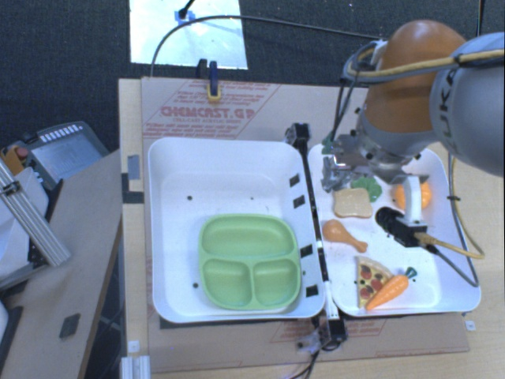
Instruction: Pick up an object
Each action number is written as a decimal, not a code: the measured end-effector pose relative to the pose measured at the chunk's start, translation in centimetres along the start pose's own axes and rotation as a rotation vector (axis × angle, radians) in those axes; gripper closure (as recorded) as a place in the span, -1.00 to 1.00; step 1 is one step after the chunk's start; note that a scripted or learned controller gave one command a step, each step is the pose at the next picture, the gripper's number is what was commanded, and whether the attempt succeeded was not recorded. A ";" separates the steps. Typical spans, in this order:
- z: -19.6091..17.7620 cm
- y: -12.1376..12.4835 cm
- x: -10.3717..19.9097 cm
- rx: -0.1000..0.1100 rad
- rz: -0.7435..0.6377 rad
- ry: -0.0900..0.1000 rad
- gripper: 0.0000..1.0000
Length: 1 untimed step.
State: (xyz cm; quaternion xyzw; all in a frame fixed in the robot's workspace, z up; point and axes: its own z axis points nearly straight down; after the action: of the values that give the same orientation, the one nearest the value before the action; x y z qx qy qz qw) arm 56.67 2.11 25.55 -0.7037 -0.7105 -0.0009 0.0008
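My gripper (337,174) hangs low over the back left part of the right bin (464,289), under the orange wrist band. Just in front of it lies a tan toy bread slice (353,204), with a green leafy toy (368,189) beside it on the right. I see nothing held in the gripper. A toy chicken drumstick (345,234) lies nearer the front. A pizza slice (367,277) and a carrot (389,290) rest side by side at the bin's front. An orange toy (425,193) sits further right, partly hidden by the arm.
The left bin (162,204) holds a green divided plate (251,260) toward its front. A black divider strip (309,204) runs between the bins. A grey device (67,158) and a metal rail (31,219) sit on the side table at the left.
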 end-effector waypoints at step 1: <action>1.8 -1.4 4.5 0.001 0.000 0.000 1.00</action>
State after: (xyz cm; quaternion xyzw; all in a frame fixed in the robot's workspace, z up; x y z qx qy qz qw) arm 55.21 6.63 23.79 -0.7037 -0.7105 -0.0005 0.0010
